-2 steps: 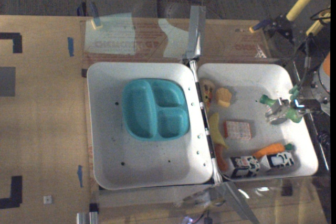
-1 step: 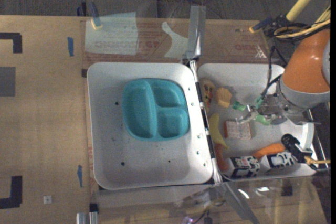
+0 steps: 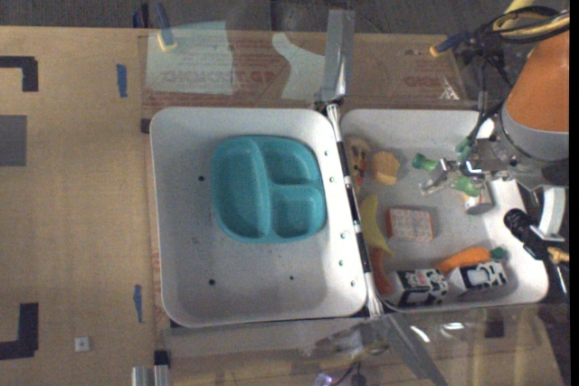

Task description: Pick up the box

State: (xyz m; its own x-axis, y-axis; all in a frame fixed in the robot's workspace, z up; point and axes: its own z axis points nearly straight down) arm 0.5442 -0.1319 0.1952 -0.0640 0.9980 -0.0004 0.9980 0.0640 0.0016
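The box (image 3: 410, 223) is a small pinkish-tan block lying flat near the middle of the right bin (image 3: 534, 285). My gripper (image 3: 450, 174) hangs over the upper middle of that bin, up and to the right of the box and apart from it. Its metal parts sit over a green item (image 3: 421, 163) whose ends stick out on both sides. The grey arm with its orange band (image 3: 545, 86) comes in from the upper right.
Around the box lie a banana (image 3: 372, 223), a carrot (image 3: 465, 258), two cow-patterned cartons (image 3: 422, 284), a yellow piece (image 3: 386, 165) and an orange-patterned item (image 3: 357, 160). A teal divided plate (image 3: 269, 187) sits in the left bin (image 3: 181, 267).
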